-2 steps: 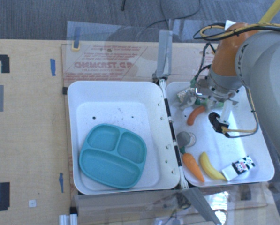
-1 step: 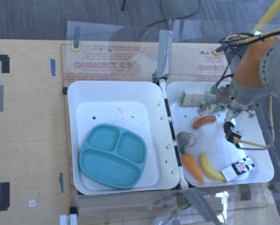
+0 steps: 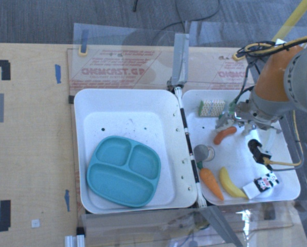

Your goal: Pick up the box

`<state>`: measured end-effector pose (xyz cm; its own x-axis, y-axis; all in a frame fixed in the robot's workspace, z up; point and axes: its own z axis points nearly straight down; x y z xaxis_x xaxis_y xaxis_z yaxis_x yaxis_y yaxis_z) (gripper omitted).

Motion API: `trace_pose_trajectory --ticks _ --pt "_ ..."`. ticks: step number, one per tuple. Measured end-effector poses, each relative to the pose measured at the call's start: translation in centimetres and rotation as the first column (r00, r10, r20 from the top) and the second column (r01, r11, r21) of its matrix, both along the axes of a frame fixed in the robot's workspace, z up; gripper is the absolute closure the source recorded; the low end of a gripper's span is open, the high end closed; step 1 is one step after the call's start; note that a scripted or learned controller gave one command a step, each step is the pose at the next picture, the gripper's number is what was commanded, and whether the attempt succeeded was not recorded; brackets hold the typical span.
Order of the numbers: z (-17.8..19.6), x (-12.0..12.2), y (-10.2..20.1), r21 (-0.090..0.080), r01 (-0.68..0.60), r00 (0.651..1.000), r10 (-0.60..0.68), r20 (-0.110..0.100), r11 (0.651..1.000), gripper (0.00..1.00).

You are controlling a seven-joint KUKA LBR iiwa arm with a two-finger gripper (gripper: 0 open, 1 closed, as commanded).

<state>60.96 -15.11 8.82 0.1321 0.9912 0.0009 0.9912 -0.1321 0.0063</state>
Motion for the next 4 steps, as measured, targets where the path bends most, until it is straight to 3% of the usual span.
trace_pose_trajectory --ticks 1,2,3,4 --pt "1.2 0.1 -0.2 -0.002 0.004 1.0 -0.004 0.005 1.0 1.0" --pt "0.1 2.2 -0.8 -0.001 0.021 1.0 -0.021 -0.004 1.0 1.0" --pt "13.5 5.9 -0.4 -0.003 -0.273 0.962 0.273 -0.003 0.962 1.0" --pt "28.0 5.8 -3.9 -0.004 -0.322 0.947 0.322 -0.003 0.947 1.0"
